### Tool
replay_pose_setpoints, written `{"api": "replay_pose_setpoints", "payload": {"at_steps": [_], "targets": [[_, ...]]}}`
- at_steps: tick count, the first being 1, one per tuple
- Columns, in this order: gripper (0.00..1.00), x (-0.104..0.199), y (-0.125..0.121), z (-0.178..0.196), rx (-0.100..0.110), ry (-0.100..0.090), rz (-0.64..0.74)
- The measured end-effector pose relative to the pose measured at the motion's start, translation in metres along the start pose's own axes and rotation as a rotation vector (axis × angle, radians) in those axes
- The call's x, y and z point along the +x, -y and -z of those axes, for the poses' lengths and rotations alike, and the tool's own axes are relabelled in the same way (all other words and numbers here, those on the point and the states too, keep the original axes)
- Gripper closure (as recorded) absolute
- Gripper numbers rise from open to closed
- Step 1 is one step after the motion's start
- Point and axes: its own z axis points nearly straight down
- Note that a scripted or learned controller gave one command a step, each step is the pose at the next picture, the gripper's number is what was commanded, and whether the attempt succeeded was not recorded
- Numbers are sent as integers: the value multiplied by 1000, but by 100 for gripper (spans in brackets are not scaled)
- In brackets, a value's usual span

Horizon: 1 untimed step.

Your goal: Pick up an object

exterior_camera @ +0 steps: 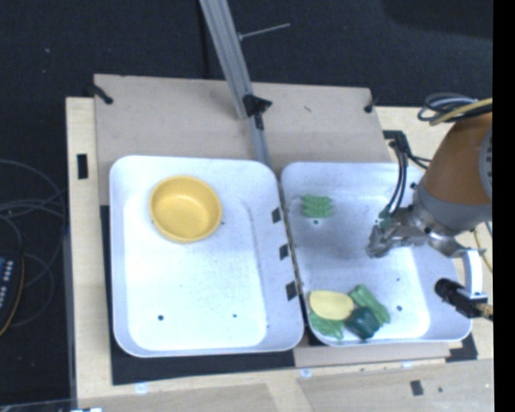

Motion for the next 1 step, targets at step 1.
{"api": "replay_pose_setpoints", "payload": {"at_steps": [1], "targets": [[100,1,-6,43,0,0,0]]}}
